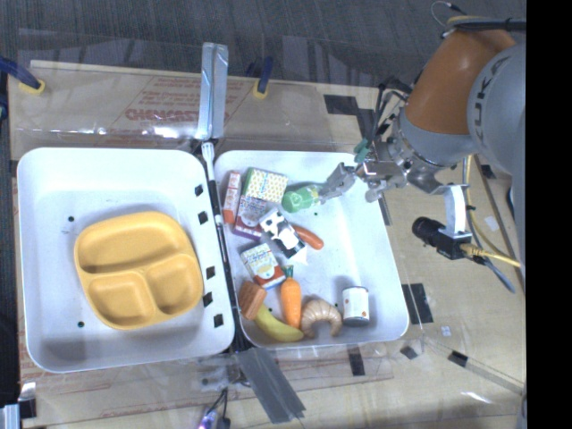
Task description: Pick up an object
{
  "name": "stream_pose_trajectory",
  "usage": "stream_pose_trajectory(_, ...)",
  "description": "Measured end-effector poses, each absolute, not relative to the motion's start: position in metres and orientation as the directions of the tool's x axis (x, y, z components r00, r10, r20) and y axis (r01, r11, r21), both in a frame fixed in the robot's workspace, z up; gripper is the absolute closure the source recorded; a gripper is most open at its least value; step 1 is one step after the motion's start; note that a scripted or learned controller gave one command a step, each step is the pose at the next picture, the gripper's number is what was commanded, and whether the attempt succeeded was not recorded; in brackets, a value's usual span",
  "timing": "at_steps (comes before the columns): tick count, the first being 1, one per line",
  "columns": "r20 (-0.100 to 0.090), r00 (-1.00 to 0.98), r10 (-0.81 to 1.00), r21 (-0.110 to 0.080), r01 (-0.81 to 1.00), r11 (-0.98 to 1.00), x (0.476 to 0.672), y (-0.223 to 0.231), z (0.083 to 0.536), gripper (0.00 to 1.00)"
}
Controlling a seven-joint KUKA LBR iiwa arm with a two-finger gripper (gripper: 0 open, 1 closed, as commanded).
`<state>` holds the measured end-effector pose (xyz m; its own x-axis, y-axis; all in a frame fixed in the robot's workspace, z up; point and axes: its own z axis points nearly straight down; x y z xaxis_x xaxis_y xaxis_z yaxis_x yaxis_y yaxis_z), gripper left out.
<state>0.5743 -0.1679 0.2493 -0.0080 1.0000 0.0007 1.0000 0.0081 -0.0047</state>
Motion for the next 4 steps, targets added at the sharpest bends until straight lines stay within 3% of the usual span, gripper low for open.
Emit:
stream_pose_trajectory(1, 0.000, 0.350, 0.937, -0.007, 0.937, -0.350, 0.521, -0.163, 0.092, 0.00)
stream_pose_trajectory(2, 0.000, -0.071, 0.997, 0.001, 0.997, 0.071, 0.477, -0.121, 0.092, 0.00)
stream_pose_trajectory(3, 0.001, -0.212, 0.977, -0.001, 0.977, 0.212, 0.544, -0.106, 0.111, 0.00)
stream_pose_trajectory(4, -0.003, -0.353, 0.935, 0.003, 0.935, 0.353, 0.573, -0.131, 0.095, 0.00)
